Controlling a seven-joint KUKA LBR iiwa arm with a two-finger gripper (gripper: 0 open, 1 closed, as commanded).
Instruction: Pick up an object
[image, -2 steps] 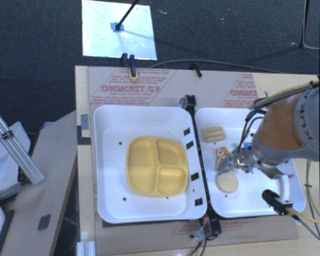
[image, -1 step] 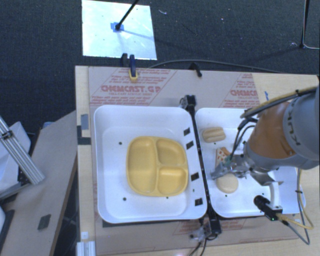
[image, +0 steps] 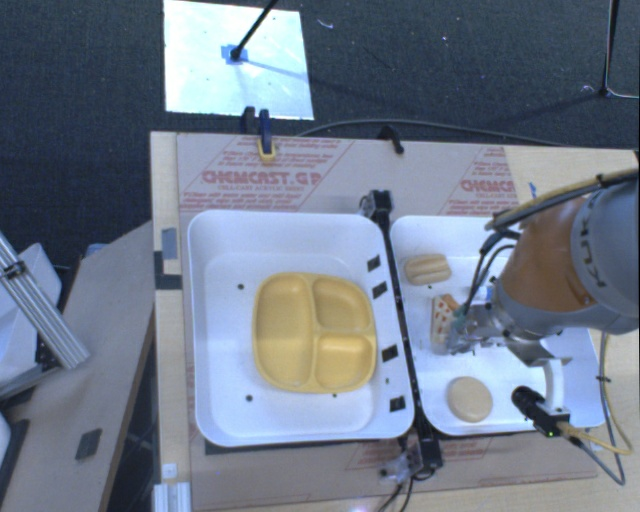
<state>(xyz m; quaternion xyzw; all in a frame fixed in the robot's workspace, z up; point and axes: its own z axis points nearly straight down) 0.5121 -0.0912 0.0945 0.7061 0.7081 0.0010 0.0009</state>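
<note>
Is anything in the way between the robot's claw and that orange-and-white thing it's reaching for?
Nothing visible is. The gripper is right at the orange-and-white object in the right bin; the bun and round piece lie off to either side.

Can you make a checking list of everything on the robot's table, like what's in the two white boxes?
Surface: bench bears two shallow white bins; left bin, right bin.
Job's things: yellow divided plate lies in the left bin. In the right bin, a tan bread roll near the far wall, a round tan cookie-shaped piece near the front, an orange-and-white item partly hidden by the arm.
Clutter: yellow-and-black clamp at the bench's far edge.
Hand: hand low in the right bin beside the orange-and-white item; a grip cannot be told.
Cables: black cable along the far edge; wires on the arm.
Surroundings: dark carpet, shiny floor plate.
</note>
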